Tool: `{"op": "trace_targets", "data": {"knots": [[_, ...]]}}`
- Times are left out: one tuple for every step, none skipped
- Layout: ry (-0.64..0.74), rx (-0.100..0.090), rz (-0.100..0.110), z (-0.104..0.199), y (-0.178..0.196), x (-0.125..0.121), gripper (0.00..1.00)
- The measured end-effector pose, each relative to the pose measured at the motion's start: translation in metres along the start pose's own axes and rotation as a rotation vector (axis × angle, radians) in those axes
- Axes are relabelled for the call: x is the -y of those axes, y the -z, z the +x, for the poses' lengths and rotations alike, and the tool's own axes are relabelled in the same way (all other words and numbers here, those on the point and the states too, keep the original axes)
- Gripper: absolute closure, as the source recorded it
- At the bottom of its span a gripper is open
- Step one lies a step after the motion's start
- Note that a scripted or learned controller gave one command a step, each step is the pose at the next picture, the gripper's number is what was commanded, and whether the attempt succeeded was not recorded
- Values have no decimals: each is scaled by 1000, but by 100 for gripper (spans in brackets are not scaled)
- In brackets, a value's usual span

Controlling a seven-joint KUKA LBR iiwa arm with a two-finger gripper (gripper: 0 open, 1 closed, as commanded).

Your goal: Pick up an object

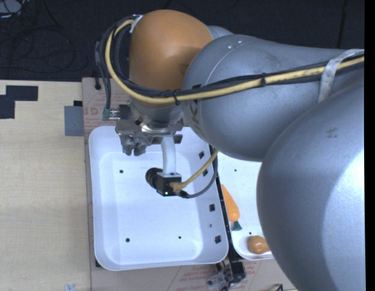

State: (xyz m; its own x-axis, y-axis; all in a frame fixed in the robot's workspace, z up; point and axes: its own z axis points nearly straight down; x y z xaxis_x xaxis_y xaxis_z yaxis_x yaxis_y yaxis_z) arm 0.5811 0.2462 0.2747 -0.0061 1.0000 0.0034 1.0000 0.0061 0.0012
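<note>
My gripper point(134, 145) hangs over the far left part of the left white bin point(114, 235), just inside its back wall. The big grey arm and its orange band cover the gripper from above, and nothing shows beneath it. In the right bin point(248, 254) lie an orange carrot-shaped thing point(231, 205) against the left wall and a round yellow-orange thing point(257, 244) near the front. A small dark green piece point(235, 225) sits between them. All three are well to the right of the gripper.
The arm hides most of the right bin. A black divider point(219, 214) runs between the two bins. Left of the bins lies a pale wooden bench top point(36, 180) with dark patches point(72, 120).
</note>
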Motion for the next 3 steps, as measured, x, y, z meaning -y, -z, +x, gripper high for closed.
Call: {"op": "trace_targets", "data": {"knots": [[-6, 5, 2, -4, -38, -64, 100], [-3, -2, -13, -3, 255, -24, 100], [-12, 9, 12, -57, 161, -60, 100]]}}
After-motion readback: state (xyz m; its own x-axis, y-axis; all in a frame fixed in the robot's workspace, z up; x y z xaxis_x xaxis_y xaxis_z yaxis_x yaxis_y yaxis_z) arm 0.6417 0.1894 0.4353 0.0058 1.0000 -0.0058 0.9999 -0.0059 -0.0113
